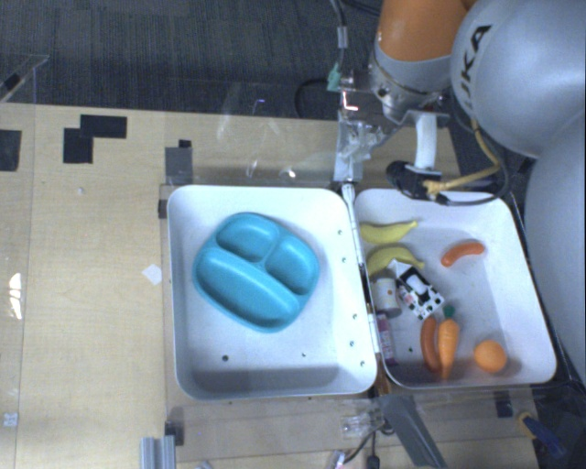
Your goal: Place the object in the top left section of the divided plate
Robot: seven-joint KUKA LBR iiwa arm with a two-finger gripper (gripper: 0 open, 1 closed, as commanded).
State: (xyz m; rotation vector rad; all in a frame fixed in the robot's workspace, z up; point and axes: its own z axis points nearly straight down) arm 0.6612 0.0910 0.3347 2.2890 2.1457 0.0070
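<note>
A blue divided plate point(258, 268) lies tilted in the left bin point(197, 366), with nothing in its three sections. Its upper left section point(244, 235) is a rounded hollow. The loose objects lie in the right bin point(522, 302): two yellow bananas point(390, 231) point(394, 258), a red sausage point(462, 252), an orange carrot point(447, 343) beside a second red sausage point(428, 339), a small orange fruit point(491, 356) and a black-and-white item point(417, 296). My gripper point(352, 151) hangs over the back rim where the two bins meet, apart from all of them, with nothing seen in it.
The grey arm point(513, 64) with its orange band point(417, 27) fills the upper right. A black and yellow cable point(439, 186) crosses behind the right bin. The divider rim point(362, 275) runs between the bins. Bare bench lies to the left.
</note>
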